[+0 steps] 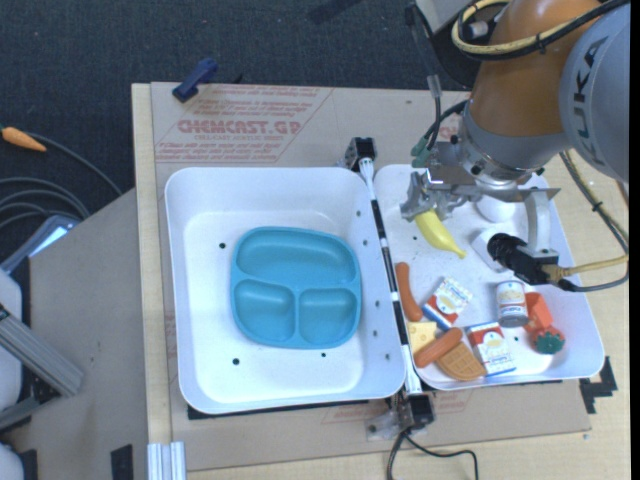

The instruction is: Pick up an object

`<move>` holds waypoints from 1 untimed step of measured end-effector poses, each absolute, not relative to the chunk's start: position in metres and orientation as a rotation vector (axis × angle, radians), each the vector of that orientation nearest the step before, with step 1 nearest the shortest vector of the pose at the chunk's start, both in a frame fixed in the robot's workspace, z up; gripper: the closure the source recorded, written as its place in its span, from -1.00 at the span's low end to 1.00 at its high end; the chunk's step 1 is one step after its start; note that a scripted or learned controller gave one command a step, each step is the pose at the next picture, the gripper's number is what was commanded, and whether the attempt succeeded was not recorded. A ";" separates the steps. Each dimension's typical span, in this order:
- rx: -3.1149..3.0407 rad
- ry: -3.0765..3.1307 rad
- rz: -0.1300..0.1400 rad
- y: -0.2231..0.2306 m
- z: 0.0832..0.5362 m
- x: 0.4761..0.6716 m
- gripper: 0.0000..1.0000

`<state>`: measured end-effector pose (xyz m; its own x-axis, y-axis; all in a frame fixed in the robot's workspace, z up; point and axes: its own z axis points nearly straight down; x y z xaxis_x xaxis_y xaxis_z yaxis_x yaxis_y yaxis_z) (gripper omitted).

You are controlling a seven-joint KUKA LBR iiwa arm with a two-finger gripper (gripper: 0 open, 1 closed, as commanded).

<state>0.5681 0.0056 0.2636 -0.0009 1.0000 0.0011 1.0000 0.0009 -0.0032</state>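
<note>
The bench [250,128] was a pale board printed with red lettering, standing on dark carpet and bearing two shallow white bins side by side. Nearest the camera, along the front edge of the right bin [590,353], lay a round biscuit-coloured toy [462,364], a small red and white carton [492,348], an orange carrot piece [438,346] and, toward the front right corner, an orange carrot with a green top [543,325]. Just behind these sat a small white packet [450,297] and a little can [511,301], while a long reddish sausage [406,289] lay along the bin's left wall. The left bin [190,268] held a blue divided tray [296,286] at its centre. Farther back in the right bin, a yellow banana [440,233] lay tilted, its upper end right under the gripper [428,196]. The metal fingers pointed down at that end of the banana, but whether they had closed on it could not be told from this angle. Above the gripper rose the orange band [535,48] of the grey arm [605,78]. At the bench's far edge a blue clamp [194,79] rested.
</note>
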 end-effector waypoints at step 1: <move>-2.218 -2.220 0.004 0.045 0.277 0.494 1.00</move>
